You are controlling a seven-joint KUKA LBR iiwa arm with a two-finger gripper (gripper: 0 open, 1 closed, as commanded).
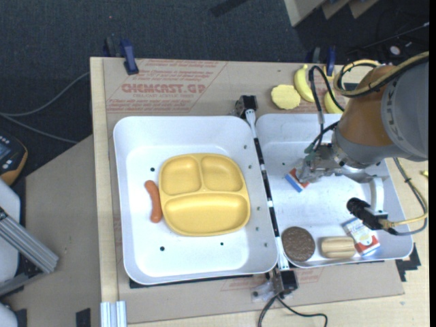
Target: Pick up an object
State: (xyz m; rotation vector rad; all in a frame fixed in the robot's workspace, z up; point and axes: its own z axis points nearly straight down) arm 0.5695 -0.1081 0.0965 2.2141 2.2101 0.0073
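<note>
the arm (381,118) reaches in from the right and hangs low over the right bin (320,210), orange band showing above the wrist. the gripper (315,167) sits down near the bin's far left part, and right at its tip, on the side toward the divider, lies a small red, white and blue packet (296,181). the packet rests on the bin floor, tilted, just beside the gripper. whether they touch is hard to call from this angle. is the gripper spread or pressed together? cannot tell, the wrist hides it from above.

along the near edge of the same bin sit three more things in a row: a round brown disc (298,244) in the near left corner, a tan bread roll (337,247) just beside it, and a small red and white carton (366,236) touching the roll's right end.

over in the left bin (136,155), a yellow divided plate (203,195) sits in the middle (three compartments, nothing in them), with an orange sausage (154,201) lying just off its left rim.

on the bench (163,84) beyond the right bin lie a banana (304,82) and a round yellow piece (286,97), close together.
</note>
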